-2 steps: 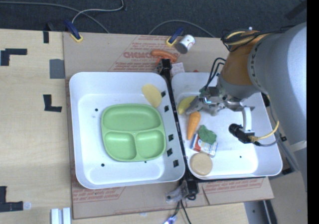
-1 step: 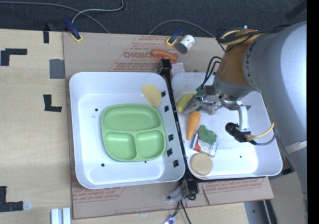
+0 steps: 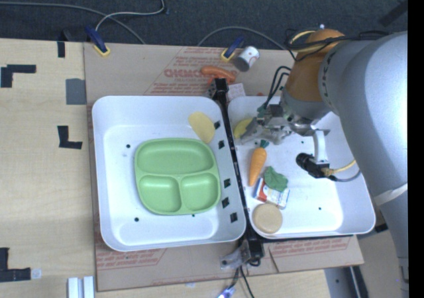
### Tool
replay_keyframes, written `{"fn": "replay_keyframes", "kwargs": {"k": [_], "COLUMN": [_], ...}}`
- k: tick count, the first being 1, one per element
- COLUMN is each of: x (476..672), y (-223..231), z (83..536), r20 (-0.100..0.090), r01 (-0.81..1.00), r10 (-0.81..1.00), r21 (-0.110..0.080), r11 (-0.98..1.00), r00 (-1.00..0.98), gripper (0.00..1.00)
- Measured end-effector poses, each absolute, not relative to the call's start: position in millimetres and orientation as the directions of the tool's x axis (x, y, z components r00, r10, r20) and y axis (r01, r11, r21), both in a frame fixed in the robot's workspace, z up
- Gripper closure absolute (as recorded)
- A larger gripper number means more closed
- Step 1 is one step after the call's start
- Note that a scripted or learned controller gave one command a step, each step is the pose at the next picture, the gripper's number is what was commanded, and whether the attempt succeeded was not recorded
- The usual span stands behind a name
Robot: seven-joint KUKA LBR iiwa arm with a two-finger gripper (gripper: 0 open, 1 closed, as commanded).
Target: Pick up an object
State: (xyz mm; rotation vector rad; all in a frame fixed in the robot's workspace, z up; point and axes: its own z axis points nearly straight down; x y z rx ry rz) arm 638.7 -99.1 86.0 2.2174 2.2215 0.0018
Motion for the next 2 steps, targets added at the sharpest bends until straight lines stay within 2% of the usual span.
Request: {"fn": "replay_keyframes", "kwargs": {"k": [1, 2], "x": [592.9, 593.1], "y": [-94.9, -95.4], "z": [86.3, 95.9], "r20": [-0.002, -0.003], "r01": [1.0, 1.0], "r10": [1.0, 1.0], "r21": [0.003, 0.003], "r11": [0.001, 0.001], "r00": [-0.001, -0.001], "gripper": [0.0, 1.0]}}
